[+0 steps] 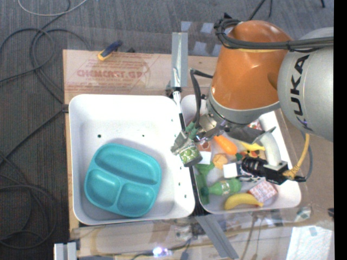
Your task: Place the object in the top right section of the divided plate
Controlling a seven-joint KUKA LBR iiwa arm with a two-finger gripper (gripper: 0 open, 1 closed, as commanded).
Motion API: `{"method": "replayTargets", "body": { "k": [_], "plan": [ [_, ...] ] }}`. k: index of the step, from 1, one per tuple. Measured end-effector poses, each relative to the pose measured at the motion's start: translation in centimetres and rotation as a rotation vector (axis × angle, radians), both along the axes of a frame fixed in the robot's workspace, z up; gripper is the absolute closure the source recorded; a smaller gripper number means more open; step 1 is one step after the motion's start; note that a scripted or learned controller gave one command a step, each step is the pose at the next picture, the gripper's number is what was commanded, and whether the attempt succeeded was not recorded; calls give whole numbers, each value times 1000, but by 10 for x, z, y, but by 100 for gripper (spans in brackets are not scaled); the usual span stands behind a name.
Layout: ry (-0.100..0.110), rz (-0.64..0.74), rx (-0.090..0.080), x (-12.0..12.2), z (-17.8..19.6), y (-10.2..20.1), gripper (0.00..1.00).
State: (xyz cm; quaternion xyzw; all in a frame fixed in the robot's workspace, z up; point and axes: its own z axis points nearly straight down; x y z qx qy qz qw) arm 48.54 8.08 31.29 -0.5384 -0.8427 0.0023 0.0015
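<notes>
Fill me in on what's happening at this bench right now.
A grey and orange arm reaches in over the right bin, which holds a jumble of toy food, including a banana and a carrot. Its hand sits by the wall between the bins, with a small green item at its tip. The teal divided plate lies in the left bin, nothing on it yet.
</notes>
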Motion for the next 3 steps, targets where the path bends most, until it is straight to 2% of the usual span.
{"method": "replayTargets", "body": {
  "k": [1, 2, 3],
  "plan": [
    [4, 126, 1, -2, -63, 14, 100],
    [4, 253, 2, -2, -86, 18, 100],
    [4, 513, 3, -2, -86, 23, 100]
  ]
}}
